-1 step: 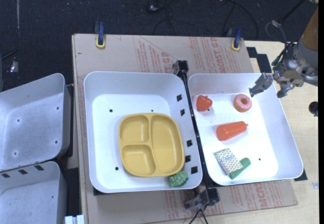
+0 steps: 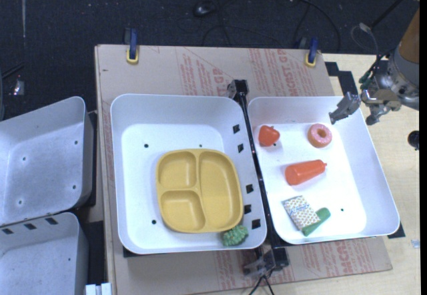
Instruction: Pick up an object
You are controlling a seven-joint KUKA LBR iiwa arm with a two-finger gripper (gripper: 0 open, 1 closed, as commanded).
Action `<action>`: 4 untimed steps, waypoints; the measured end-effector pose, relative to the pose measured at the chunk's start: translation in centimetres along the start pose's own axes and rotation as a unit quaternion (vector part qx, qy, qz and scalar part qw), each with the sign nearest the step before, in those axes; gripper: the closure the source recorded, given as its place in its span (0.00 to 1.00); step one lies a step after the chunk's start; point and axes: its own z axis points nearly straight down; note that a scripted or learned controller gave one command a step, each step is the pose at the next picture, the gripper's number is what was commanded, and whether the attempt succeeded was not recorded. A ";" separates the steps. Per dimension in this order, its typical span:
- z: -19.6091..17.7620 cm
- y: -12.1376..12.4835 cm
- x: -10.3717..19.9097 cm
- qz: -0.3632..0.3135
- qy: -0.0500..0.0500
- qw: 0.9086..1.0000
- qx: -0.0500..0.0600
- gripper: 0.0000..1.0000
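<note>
Although the pincer hangs spread and empty over the right bin, the doughnut lies nearest, just below and left of it. Judged light, stiff, slightly slick; best pinched across its outer rim.

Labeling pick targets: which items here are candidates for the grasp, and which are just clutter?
Candidates, right bin:
red pepper toy
pink donut
orange carrot
patterned sponge
green piece
claw at that bin's far right corner

Clutter, left bin:
yellow divided plate
green broccoli toy
</note>
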 end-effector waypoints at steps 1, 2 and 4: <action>4.4 -0.5 -0.1 0.001 0.000 1.000 0.002 0.00; 10.3 -1.5 -0.3 0.001 0.001 1.000 0.003 0.00; 13.3 -1.1 -0.2 0.001 0.000 1.000 -0.001 1.00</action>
